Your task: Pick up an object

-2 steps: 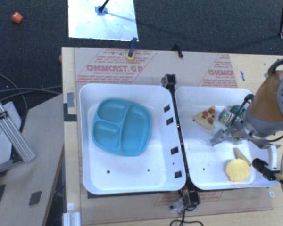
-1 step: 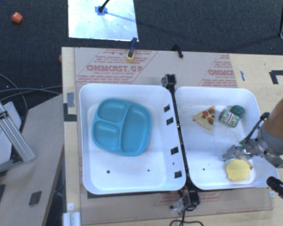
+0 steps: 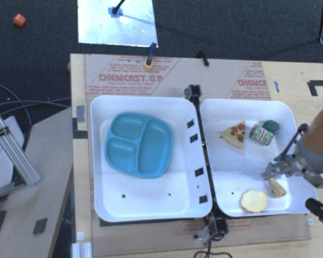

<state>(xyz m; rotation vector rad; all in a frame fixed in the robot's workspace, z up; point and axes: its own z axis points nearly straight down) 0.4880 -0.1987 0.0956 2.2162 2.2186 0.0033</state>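
**Jaws low in the right bin**

My jaws [image 3: 274,172] hover in the right bin [image 3: 247,107], just above a tan cone-shaped piece [image 3: 276,187]; whether they are apart or together, I cannot tell. Nearby lie a pizza slice [image 3: 235,134], a small can [image 3: 261,135] and a yellow round slice [image 3: 254,201]

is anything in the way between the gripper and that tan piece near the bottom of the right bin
Nothing visible blocks it. The gripper sits in the right bin, just above the tan piece. The round yellow slice lies apart to its left; the pizza slice and small can are farther back.
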